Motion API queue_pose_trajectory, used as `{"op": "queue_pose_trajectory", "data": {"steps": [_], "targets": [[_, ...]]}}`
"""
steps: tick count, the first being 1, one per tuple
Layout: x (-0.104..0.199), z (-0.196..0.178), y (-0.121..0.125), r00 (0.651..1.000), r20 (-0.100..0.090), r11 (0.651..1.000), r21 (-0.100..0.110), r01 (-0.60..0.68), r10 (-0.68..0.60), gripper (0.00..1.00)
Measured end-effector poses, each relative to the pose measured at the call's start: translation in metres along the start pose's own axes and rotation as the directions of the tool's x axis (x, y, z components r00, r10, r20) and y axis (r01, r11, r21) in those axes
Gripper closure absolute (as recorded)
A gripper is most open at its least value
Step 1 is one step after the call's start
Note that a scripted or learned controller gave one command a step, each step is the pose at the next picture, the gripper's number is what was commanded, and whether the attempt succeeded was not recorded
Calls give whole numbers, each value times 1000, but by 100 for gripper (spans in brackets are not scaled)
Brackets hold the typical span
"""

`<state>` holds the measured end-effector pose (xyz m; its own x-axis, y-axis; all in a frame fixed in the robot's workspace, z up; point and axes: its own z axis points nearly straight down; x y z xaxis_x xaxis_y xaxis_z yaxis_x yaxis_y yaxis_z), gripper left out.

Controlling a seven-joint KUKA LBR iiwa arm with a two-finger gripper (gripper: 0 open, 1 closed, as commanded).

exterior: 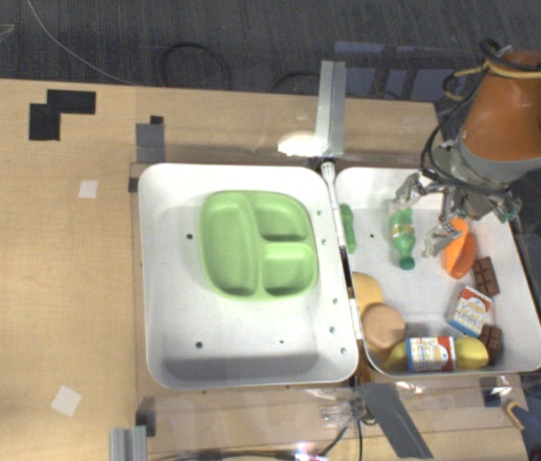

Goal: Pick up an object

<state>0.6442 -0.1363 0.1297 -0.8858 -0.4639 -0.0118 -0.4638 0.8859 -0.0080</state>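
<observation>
Gripper (427,221) hangs over the right bin (529,305), fingers spread wide between the green bottle (402,238) and the carrot (458,254), gripping nothing.

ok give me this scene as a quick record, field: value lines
left bin: green tray
right bin: green bottle, carrot, chocolate, carton, bread, jar
bottle: lying flat, left of the carrot
claw: over the right bin's far end, between bottle and carrot
held: nothing seen between its fingers
arm: enters from the right
</observation>
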Motion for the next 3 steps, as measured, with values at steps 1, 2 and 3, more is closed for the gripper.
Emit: {"op": "queue_pose_trajectory", "data": {"steps": [1,2,3], "targets": [[24,41,-35,999,-1,999,-2,-41,41,0],[-20,39,-3,984,2,984,0,178,-178,0],[12,41,21,990,-1,990,-4,142,-142,0]]}}
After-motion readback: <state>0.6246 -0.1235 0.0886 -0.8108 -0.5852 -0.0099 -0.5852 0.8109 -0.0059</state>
